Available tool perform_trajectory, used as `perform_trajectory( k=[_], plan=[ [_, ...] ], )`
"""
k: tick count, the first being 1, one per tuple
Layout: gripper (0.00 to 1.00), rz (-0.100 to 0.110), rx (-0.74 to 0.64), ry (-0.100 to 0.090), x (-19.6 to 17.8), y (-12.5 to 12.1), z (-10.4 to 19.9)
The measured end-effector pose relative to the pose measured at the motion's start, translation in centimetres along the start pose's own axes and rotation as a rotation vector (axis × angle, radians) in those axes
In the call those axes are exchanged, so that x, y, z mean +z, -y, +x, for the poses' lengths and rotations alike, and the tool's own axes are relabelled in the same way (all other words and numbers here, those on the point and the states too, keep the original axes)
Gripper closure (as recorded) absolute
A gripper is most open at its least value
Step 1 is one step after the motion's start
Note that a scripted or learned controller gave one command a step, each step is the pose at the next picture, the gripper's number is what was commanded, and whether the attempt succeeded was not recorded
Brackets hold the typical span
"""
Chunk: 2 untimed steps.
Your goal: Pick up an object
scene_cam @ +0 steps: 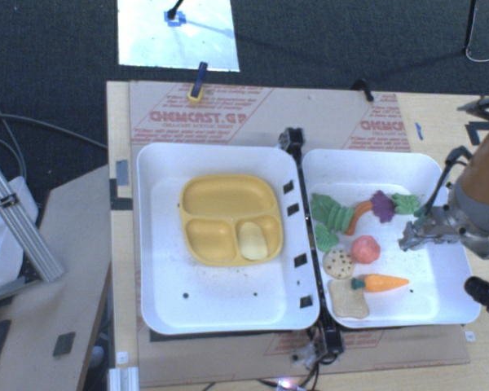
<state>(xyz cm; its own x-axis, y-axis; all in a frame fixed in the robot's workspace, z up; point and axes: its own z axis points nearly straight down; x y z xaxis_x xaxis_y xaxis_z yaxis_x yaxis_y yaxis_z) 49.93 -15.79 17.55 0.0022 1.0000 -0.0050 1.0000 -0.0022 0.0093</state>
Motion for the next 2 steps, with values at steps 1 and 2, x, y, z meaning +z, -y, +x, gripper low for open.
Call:
perform_trajectory(
  k=[1,2],
  plan=[
    [1.0,-0.007,-0.013,-0.004,-14.2,0.8,5.3],
    [1.0,0.01,0.0,-0.004,-9.1,1.2,1.9]
  ],
)
